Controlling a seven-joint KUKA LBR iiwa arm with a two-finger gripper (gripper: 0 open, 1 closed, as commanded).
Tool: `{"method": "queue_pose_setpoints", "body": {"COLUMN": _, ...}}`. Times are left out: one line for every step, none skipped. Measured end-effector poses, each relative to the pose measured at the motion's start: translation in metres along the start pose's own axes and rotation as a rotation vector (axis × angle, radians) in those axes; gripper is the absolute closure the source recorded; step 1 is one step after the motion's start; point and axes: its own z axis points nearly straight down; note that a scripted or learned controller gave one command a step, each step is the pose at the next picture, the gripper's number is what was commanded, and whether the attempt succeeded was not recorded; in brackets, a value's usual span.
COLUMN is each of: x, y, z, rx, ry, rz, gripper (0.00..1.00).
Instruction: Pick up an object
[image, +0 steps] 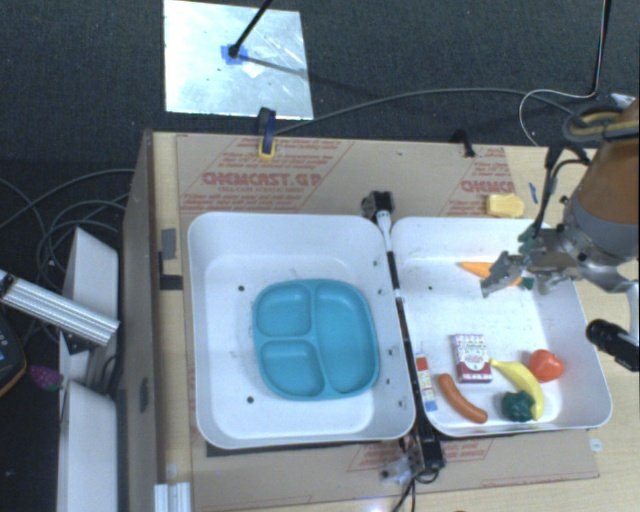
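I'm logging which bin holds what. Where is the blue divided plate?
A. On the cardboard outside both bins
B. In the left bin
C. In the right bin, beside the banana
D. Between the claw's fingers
B: the blue divided plate lies flat in the left bin, while the banana sits in the right bin.

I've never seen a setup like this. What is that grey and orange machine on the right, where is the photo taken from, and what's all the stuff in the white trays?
One camera above the bench looks down at a slant. The grey and orange machine is a robot arm; its gripper hovers over an orange carrot-like piece in the right bin, holding nothing I can see. Toy food lies near that bin's front edge: a red box, banana, sausage, red-orange piece and green piece. The left bin holds a blue divided plate.
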Motion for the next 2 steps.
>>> {"method": "queue_pose_setpoints", "body": {"x": -0.085, "y": -0.007, "z": 0.016, "rx": 0.000, "ry": -0.001, "rz": 0.002, "gripper": 0.00}}
{"method": "queue_pose_setpoints", "body": {"x": -0.019, "y": 0.048, "z": 0.144, "rx": 0.005, "ry": 0.003, "rz": -0.001, "gripper": 0.00}}
